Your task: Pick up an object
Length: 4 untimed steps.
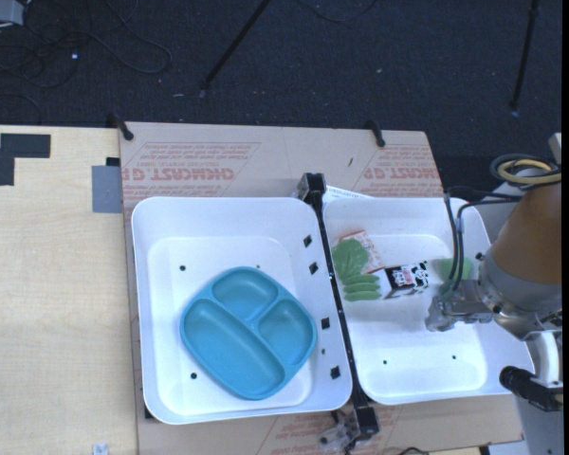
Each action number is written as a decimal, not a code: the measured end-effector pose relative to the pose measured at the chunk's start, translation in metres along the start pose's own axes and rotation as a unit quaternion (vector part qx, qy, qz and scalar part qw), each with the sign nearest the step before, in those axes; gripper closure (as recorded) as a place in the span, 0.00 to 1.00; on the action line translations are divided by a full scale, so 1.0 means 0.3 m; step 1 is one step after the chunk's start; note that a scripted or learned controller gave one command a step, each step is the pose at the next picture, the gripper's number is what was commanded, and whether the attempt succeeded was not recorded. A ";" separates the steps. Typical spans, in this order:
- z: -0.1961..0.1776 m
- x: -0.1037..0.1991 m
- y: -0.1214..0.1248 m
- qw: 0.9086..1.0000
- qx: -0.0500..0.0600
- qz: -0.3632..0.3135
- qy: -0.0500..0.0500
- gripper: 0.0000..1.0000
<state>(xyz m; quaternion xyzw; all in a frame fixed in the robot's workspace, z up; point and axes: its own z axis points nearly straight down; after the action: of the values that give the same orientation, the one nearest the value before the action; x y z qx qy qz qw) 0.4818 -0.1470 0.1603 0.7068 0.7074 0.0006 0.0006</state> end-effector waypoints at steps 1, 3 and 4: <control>-0.145 0.011 0.019 1.000 0.001 0.000 0.000 1.00; -0.248 0.181 0.071 1.000 0.003 -0.002 0.001 1.00; -0.229 0.316 0.122 1.000 0.002 -0.001 0.001 1.00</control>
<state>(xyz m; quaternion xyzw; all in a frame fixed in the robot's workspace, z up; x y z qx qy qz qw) 0.5182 -0.0521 0.2290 0.7061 0.7081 -0.0007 -0.0016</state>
